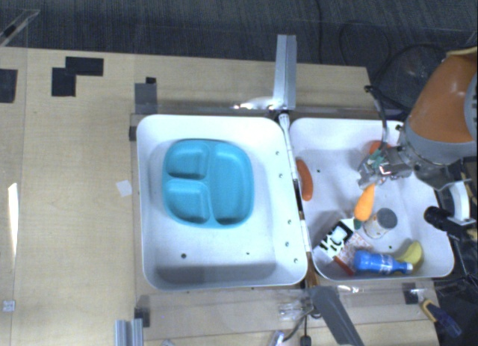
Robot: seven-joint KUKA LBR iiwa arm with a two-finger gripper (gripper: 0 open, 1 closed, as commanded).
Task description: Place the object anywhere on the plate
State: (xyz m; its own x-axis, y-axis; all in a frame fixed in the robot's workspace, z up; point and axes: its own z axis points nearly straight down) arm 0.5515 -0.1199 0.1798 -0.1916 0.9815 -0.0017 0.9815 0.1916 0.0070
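A blue plate with three compartments lies in the left bin, and nothing rests on it. My gripper hangs over the upper middle of the right bin, well away from the plate. Just below the gripper lies an orange carrot-shaped object, tilted, with its upper end close to the gripper. From this angle I cannot tell whether they touch. A small orange-red piece shows right behind the gripper.
The right bin also holds a red-orange sausage along its left wall, a round grey-white object, a black-and-white box, a blue bottle and a yellow-green piece. A metal divider post stands between the bins.
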